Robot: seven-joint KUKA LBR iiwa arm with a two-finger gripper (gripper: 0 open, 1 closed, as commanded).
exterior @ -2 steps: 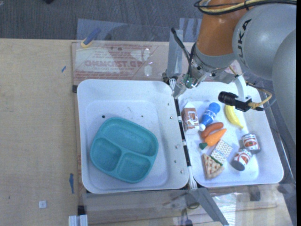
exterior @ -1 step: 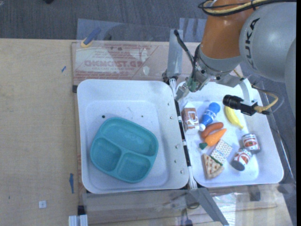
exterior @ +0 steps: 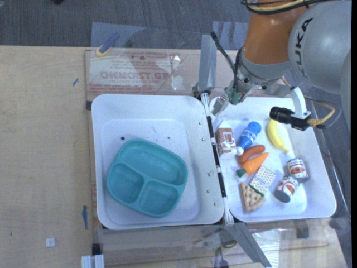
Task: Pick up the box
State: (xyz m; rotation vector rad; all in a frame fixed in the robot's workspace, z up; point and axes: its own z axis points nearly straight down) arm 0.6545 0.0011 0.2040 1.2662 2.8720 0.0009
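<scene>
The bench (exterior: 39,149) carries two white bins side by side. Nearest the camera, in the left bin (exterior: 106,110), a teal divided plate (exterior: 146,176) lies flat toward the front left.

At the front of the right bin (exterior: 321,200) lie a pizza slice (exterior: 250,197) and, just beside it, a white checked packet (exterior: 263,178). To their right lie two cans: one (exterior: 285,188) tipped on its side, the other (exterior: 297,169) just behind it.

Further back, a carrot (exterior: 254,163) and a sausage (exterior: 252,152) lie touching, both slanted. A blue and white bottle (exterior: 250,134) lies behind them. A banana (exterior: 276,135) lies to the right of the bottle.

The box (exterior: 225,140), brown with a white label, sits at the left edge of the right bin, close against the wall between the bins, left of the bottle.

Farthest back, the gripper (exterior: 224,103) hangs over the rear left corner of the right bin, behind the box and apart from it. No object sits between its fingers; whether it is released or clenched cannot be determined. The orange band (exterior: 273,24) rises above it.
</scene>
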